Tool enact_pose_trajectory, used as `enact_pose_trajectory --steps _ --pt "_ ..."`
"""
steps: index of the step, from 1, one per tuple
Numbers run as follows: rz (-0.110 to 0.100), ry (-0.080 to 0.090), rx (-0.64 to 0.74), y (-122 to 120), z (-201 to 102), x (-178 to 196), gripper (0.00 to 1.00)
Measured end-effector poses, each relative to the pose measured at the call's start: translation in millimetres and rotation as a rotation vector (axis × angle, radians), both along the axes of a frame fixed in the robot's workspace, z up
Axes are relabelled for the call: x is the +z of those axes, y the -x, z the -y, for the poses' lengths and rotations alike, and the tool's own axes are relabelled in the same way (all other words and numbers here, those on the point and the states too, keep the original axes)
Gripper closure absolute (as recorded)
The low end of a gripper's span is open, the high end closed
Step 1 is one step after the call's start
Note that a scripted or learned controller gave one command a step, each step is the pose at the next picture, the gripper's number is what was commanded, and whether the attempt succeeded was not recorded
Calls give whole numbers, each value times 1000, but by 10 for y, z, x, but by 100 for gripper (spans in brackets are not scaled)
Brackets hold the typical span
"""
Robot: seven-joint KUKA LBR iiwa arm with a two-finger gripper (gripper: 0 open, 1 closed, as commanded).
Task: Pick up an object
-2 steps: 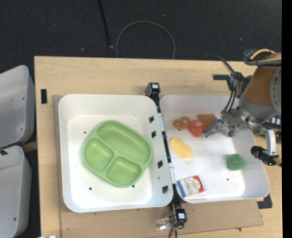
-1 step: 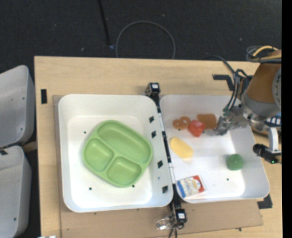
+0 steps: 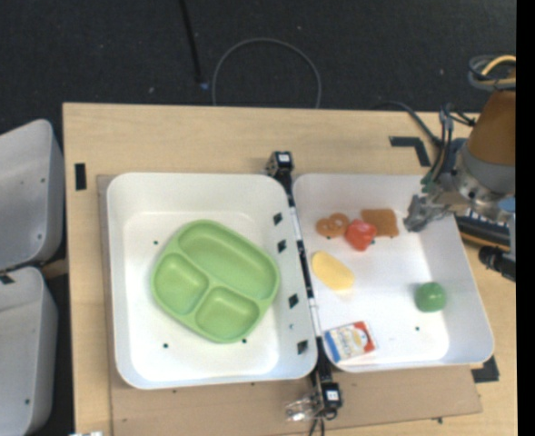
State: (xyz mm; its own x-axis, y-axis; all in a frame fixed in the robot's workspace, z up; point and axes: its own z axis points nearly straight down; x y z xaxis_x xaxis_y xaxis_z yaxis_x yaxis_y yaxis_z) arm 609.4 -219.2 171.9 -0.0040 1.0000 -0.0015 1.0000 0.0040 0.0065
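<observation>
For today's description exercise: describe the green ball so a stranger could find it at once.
Look in the right bin, not the left bin with the green tray. The green ball lies alone near its right wall, the only round green item there.

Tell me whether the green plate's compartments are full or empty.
Empty. The green plate lies flat in the left bin, and all three compartments show bare green. The food items lie in the right bin.

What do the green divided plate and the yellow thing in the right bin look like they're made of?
The green divided plate looks like moulded plastic: one even colour, smooth rounded compartments, a soft sheen. The yellow thing is probably a plastic or rubbery toy food, smooth, rounded, faintly glossy; the view is too coarse to be sure.
</observation>
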Motion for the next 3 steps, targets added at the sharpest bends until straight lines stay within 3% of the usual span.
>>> enact_pose_trajectory --steps 2,3 --pt "-3 0 2 -19 -59 760 100" --pt "-3 -1 2 -216 -594 725 100"
